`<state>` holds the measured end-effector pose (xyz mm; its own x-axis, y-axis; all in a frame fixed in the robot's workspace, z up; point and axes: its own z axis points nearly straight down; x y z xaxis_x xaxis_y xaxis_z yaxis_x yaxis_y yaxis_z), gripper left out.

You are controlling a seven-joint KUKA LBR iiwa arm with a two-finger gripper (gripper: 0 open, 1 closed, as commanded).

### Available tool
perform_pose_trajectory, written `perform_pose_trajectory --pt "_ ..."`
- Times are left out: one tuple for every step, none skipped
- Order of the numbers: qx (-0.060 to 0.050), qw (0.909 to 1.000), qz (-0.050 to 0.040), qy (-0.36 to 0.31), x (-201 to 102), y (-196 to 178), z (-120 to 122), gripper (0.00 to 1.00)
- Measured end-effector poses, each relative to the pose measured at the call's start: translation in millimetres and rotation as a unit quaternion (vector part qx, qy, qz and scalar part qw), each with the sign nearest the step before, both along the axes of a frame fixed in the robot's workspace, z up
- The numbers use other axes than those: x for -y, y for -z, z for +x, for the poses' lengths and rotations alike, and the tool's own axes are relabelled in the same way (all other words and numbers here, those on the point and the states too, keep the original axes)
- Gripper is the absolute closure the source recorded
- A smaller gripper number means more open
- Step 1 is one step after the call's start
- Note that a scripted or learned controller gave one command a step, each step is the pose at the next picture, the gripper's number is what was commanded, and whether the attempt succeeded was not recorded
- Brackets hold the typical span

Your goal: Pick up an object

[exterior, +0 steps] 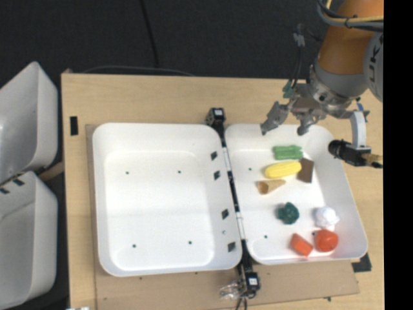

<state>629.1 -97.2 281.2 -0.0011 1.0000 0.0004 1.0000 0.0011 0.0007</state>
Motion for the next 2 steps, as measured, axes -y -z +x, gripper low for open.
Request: perform_pose_trajectory --pt "-0.010 0.9999 0.0005 0.003 34.9 182.5 -78.6 0.00" --pt "0.003 1.0000 -0.0003 -0.002 8.8 179.9 -8.9 0.00"
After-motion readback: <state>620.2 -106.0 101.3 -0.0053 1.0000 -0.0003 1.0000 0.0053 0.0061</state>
